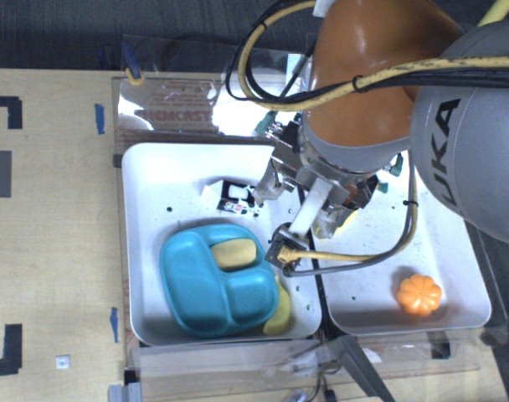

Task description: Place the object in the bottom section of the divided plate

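A blue divided plate lies in the left bin, toward its front. A pale yellow object rests in the plate's upper right section. A second yellow object lies on the bin floor against the plate's lower right rim, partly hidden by it. My gripper hangs above the bin floor just behind the plate, up and slightly left of the yellow object in the plate. I see nothing held in it.
An orange pumpkin-shaped object sits in the right bin near its front right corner. The arm's large wrist covers the back of both bins. The wall between the bins runs just right of the plate.
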You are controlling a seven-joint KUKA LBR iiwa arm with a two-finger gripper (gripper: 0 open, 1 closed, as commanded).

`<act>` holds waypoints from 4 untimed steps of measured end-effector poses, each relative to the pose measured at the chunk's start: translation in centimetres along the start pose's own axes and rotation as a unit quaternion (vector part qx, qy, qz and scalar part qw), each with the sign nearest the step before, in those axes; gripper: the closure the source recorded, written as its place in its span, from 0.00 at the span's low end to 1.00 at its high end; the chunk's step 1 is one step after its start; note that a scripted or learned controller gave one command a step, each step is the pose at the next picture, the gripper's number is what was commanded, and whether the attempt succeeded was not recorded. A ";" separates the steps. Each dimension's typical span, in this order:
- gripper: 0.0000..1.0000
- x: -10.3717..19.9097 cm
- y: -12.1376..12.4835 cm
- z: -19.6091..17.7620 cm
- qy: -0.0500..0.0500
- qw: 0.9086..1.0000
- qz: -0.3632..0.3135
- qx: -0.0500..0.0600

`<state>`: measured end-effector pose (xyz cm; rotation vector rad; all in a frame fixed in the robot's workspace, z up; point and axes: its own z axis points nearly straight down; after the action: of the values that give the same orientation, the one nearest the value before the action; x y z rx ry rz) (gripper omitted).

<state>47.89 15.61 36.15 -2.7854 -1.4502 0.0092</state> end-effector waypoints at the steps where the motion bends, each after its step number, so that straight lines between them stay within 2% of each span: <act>1: 1.00 0.1 0.0 -1.0 0.000 1.000 -0.001 0.000; 2: 1.00 -0.5 1.7 -3.4 0.004 0.962 0.274 -0.002; 3: 1.00 -6.3 4.5 -4.2 0.002 0.959 0.282 -0.001; 4: 1.00 -0.7 0.6 -7.3 0.004 0.929 0.370 -0.002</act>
<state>48.00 14.71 43.47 -3.1270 -0.3168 -0.0040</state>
